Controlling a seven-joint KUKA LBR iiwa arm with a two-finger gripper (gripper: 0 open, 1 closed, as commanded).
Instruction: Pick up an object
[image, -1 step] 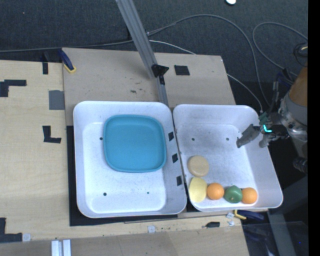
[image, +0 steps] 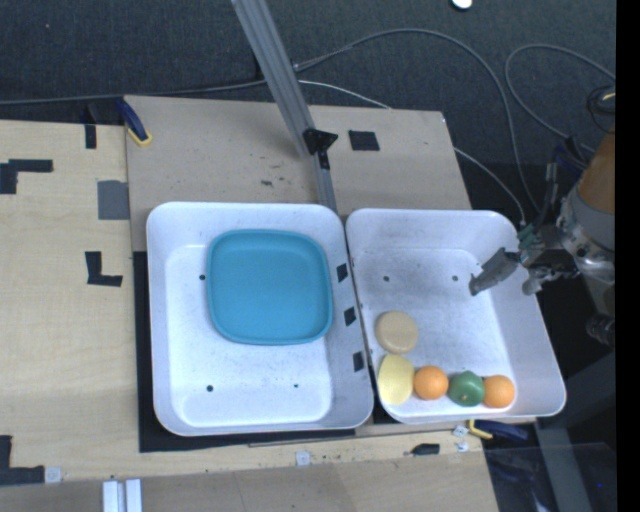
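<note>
- Lying along the right bin's (image: 520, 350) near edge: lemon (image: 396, 380), orange (image: 431, 383), green piece (image: 465, 388), second orange (image: 499, 391); beige disc (image: 397, 331) just behind.
- Probably light, stiff, slippery; grip across the middle.
- Tool (image: 510, 265) near the bin's right rim holds nothing; its opening I cannot tell.

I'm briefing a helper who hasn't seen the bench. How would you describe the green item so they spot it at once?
Look at the right bin, the one without the blue plate. Along its near edge runs a row of small round pieces. The green object sits between two orange balls, the only green thing there.
</note>
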